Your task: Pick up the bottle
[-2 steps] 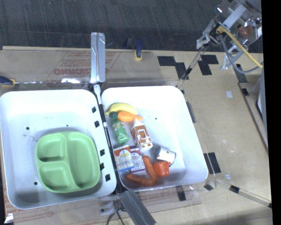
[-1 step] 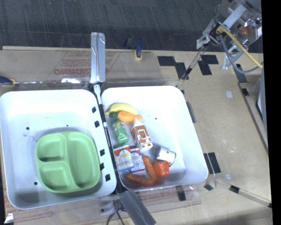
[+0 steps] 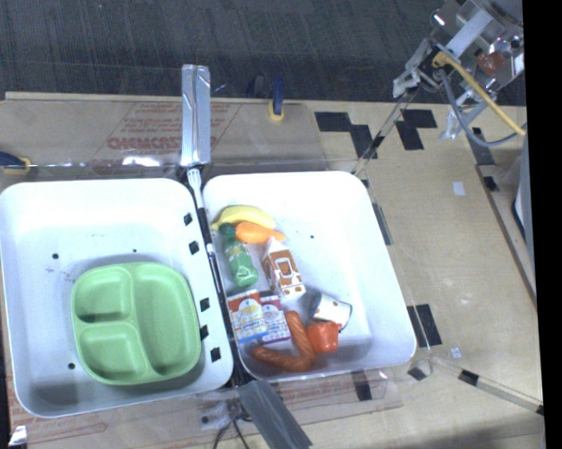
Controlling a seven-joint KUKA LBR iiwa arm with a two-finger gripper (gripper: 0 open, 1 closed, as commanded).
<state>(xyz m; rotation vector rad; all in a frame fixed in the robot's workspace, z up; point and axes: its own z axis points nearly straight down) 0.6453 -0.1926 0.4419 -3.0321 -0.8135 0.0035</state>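
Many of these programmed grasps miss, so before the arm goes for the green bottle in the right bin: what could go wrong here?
1. The green plastic bottle lies flat against the right white bin's left wall, leaving little room on that side for a finger.
2. A yellow banana and orange carrot crowd its top end, so the gripper may grab or nudge those instead.
3. A small orange-and-white carton lies close on the bottle's right and may be pushed aside.

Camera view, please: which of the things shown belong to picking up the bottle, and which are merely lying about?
For the job:
green bottle
gripper

Lying about:
banana
carrot
small carton
green divided plate
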